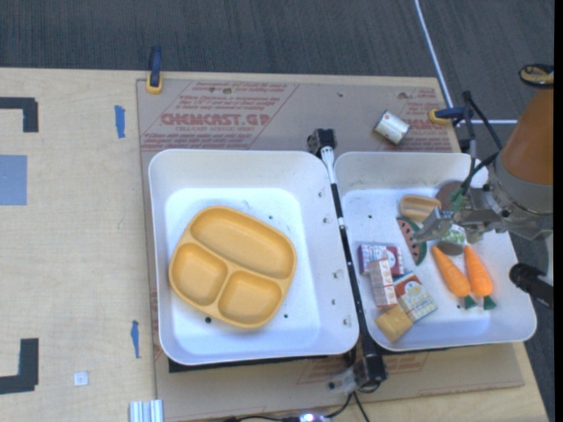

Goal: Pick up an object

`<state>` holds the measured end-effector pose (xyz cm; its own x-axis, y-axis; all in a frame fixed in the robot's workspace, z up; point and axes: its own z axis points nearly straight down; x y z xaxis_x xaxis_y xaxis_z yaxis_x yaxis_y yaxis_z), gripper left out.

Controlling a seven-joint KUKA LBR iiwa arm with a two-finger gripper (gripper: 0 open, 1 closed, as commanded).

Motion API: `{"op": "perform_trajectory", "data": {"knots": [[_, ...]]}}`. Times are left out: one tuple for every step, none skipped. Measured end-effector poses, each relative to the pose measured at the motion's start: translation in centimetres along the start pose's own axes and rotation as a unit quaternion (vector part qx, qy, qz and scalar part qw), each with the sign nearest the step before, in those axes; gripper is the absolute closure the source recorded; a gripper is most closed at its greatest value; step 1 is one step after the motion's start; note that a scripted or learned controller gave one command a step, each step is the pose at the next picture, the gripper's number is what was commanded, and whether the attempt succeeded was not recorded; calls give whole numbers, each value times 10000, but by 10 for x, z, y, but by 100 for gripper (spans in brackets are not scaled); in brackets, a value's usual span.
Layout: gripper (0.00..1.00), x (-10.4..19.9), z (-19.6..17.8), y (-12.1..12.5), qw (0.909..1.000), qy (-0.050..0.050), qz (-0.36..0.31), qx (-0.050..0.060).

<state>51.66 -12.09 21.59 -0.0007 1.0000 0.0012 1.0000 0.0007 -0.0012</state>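
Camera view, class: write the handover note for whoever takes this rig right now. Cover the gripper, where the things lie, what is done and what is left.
Gripper: low in the right bin, among the toys; whether it is open or shut cannot be told.
Things: two carrots, a bread roll, a watermelon slice and small cartons lie in the right bin. Yellow divided plate sits in the left bin.
Done: no object seen lifted.
Left: grasp one object and raise it.

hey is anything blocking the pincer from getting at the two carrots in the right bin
Nothing visible blocks them. The pincer sits low in the right bin, just up and left of the two carrots, which lie side by side with open bin floor around them. The nearest clutter is a watermelon slice on its far side.
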Motion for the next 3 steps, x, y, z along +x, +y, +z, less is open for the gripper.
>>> {"op": "perform_trajectory", "data": {"knots": [[0, -10, 119, 30, 10000, -12, 4, -31], [100, -9, 109, 32, 10000, -3, 9, -51], [100, 17, 124, 1, 9999, -50, 14, -133]]}}
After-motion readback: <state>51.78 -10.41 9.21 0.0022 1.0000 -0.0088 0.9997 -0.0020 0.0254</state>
